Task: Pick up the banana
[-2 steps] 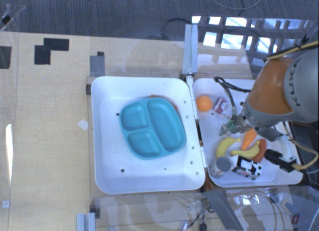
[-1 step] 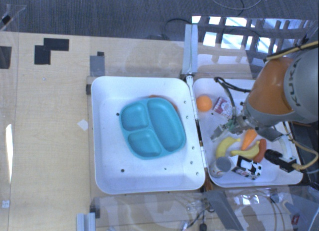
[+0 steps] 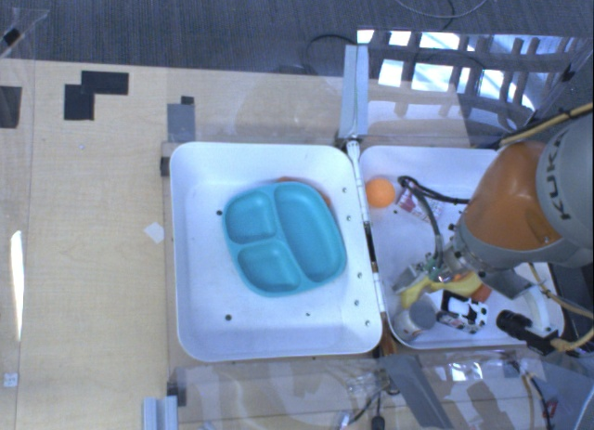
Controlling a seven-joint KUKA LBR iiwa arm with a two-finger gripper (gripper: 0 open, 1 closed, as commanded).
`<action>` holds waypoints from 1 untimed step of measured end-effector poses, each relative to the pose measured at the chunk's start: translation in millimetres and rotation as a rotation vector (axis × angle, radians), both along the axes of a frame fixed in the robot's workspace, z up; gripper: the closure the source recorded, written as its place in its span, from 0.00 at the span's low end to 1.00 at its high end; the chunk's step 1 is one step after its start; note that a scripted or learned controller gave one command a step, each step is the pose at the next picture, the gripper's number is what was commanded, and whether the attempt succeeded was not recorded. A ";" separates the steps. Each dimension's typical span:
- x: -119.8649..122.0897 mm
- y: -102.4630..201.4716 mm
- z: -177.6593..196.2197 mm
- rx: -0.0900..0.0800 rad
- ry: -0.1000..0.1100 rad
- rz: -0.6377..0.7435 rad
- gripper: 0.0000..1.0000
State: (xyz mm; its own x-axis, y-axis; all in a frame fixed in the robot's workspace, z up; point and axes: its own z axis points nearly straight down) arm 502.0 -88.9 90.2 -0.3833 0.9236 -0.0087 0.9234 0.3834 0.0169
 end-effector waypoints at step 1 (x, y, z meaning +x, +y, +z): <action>3.2 1.4 11.3 0.000 -0.008 0.003 1.00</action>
State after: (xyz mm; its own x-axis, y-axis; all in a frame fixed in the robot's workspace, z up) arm 505.2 -87.5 101.5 -0.3856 0.9226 -0.0116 0.9223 0.3857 0.0245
